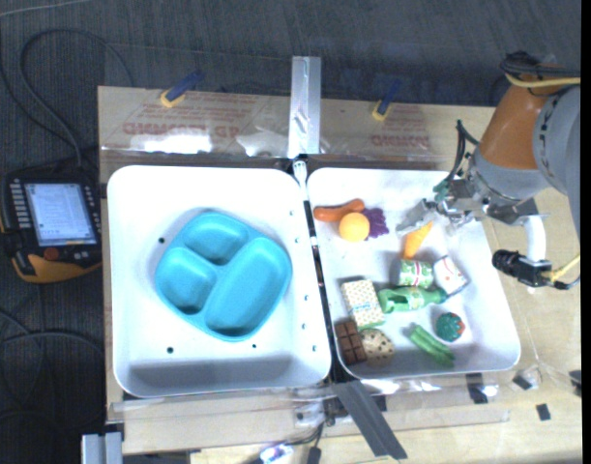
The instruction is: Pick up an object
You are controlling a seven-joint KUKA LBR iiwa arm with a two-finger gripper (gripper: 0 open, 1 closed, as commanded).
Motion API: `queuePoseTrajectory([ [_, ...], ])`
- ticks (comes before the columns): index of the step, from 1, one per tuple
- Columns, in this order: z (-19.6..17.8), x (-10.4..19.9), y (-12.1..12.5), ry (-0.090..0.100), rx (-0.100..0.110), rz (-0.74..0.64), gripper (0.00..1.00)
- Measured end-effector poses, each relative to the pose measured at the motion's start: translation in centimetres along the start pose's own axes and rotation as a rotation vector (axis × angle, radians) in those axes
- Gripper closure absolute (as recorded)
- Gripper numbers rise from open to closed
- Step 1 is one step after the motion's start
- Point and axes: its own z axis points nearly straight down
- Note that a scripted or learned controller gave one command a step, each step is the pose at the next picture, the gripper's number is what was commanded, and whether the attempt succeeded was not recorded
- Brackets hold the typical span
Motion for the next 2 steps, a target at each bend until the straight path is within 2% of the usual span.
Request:
queuePoseTrajectory([
  [1,3.84,-1.04,-0.07,0.002,-0.001,0.045,0.0],
  [2,2.97,-0.91,-0.04,0.002,-0.001,0.042,1.0],
])
